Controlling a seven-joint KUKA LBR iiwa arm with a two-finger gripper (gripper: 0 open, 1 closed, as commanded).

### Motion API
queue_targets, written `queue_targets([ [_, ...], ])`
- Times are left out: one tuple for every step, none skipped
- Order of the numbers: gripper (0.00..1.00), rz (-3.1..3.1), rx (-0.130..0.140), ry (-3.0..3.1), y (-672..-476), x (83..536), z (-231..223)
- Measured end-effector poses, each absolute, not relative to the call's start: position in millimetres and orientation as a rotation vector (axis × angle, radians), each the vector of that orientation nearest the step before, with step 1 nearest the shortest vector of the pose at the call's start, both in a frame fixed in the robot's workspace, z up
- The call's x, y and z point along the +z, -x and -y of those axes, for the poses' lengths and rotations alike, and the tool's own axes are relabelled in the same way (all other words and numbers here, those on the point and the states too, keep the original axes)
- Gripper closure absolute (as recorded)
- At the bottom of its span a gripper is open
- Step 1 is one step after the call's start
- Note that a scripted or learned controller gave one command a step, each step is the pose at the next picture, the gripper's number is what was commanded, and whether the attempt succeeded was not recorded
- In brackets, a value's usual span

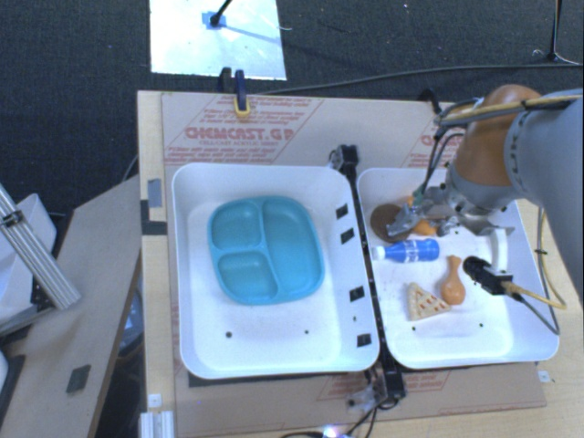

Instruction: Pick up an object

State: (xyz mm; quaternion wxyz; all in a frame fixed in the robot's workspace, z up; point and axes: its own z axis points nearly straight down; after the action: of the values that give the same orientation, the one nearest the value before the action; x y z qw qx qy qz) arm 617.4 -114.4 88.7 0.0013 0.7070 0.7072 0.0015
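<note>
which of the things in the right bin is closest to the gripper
The brown round piece: the gripper hangs right at its edge. The blue and white bottle, orange drumstick and pizza slice lie farther toward the bin's front.

- Dark carpet floor [73,71] surrounds the table [151,272], which is pale wood.
- A shiny metal sheet [219,39] lies on the carpet beyond the table.
- A printed cardboard sheet [274,126] covers the table top.

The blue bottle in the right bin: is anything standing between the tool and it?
Nothing visible does. The tool hangs just above the bottle, beside the brown disc; the drumstick and the wedge lie to the far side.
</note>
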Motion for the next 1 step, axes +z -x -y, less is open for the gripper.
queue_targets([
  [1.00,-2.217,0.014,-2.215,-619.7,101.0,113.2],
])
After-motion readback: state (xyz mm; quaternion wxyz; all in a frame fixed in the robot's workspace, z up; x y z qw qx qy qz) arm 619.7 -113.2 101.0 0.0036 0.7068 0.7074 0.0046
